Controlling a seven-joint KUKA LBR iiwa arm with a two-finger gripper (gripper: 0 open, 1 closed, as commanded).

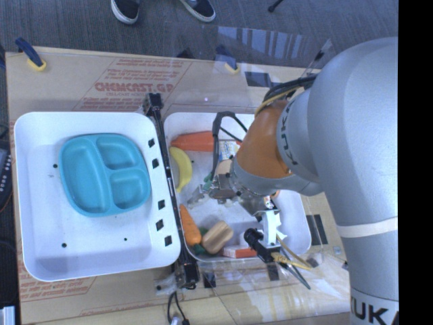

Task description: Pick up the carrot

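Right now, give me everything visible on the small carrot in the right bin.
The carrot is a small orange tapered piece, smooth and plastic-looking, with green at its lower end. It lies flat near the right bin's left wall, running diagonally, narrow tip up-left. Its lower end sits against a tan bread-roll-like toy. It lies clear of the arm.

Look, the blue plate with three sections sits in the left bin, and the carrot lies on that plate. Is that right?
Not quite. The camera view shows the carrot in the right bin, near its left wall, beside a small bread roll. The blue plate does sit in the left bin.
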